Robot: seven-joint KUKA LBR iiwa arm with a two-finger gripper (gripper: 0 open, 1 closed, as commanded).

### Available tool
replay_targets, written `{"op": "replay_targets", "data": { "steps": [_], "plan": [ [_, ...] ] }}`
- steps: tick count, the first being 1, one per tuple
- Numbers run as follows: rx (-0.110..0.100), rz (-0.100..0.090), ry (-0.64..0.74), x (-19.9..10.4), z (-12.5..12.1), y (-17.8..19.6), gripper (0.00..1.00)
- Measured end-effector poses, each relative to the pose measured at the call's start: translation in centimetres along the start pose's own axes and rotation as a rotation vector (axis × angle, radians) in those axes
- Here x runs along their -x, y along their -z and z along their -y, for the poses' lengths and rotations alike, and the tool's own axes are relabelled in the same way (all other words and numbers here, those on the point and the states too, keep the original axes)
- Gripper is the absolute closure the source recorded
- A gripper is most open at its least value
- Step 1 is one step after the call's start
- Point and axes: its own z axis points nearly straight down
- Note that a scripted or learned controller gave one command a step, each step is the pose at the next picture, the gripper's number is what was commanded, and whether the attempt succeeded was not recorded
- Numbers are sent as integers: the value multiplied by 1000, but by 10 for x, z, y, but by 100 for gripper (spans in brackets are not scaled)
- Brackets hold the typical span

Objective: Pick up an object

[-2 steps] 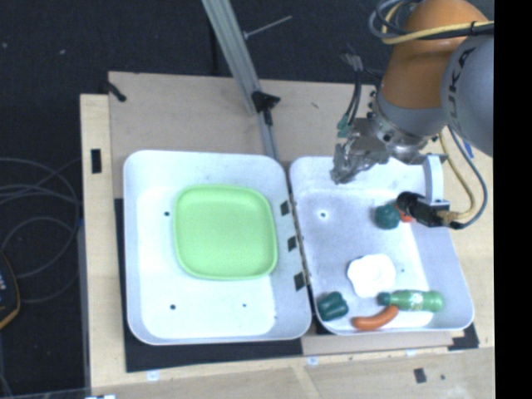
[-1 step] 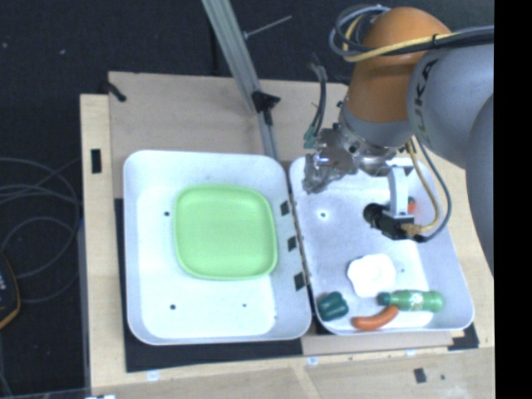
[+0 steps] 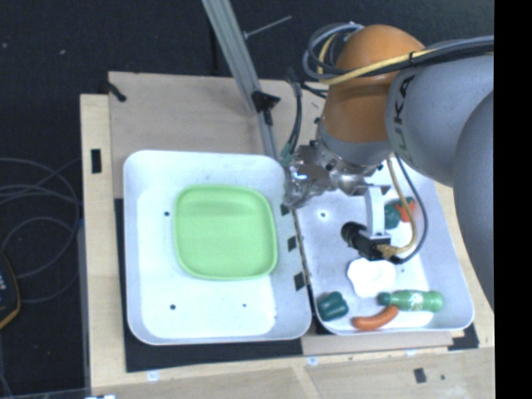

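Hand is low at the 10 o'clock corner of the right bin, hard against the rim it shares with the left bin. The wrist blocks my line of sight, so I can't tell whether it's apart or together. I see nothing gripped.

Pickable stuff is well apart from it, bunched at 5–6 o'clock in the right bin:
- dark green lump at the corner
- orange carrot-like piece lying along the near wall
- green bottle on its side just above it
- white lump touching the bottle end

A teal-and-orange piece sits at 2 o'clock, half behind the arm.

Green plate lies flat mid left bin. It's too wide and low for a pinch, so my guess is it's a poor target.

The bin floor under the hand looks bare, so closing there likely grabs nothing. The crowded cluster at the wall risks a double contact. The desk around the bins carries nothing to pick.
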Motion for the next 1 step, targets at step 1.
{"op": "replay_targets", "data": {
  "steps": [1],
  "plan": [
    [0,0,1,-48,19,-14,100]
  ]
}}
